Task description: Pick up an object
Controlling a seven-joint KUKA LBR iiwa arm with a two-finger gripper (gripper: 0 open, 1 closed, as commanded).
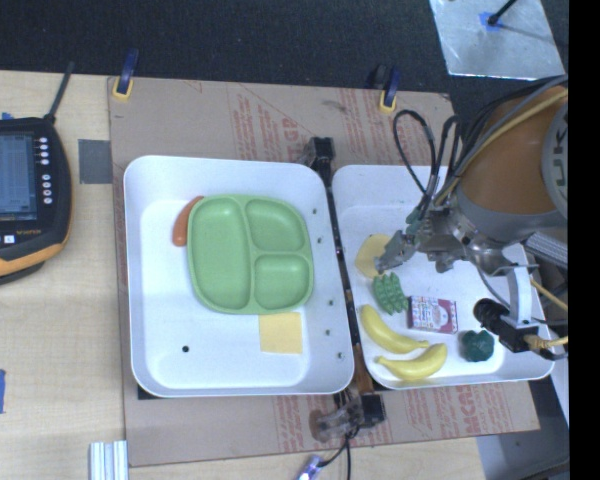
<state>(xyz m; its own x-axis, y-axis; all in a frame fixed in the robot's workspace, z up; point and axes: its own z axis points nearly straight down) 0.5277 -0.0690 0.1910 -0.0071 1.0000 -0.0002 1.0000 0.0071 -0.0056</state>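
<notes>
While the gripper point(392, 260) hovers, fingers spread and empty, over the right bin point(352, 193), it should centre on the green toy point(388, 293) before closing.

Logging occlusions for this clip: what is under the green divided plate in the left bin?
An orange-red object pokes out from under the green divided plate at its left edge. The plate covers the rest, so its identity is unclear.

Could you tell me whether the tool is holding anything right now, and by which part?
It cannot be told: the tool hangs over the right bin, by a yellow object.
</notes>
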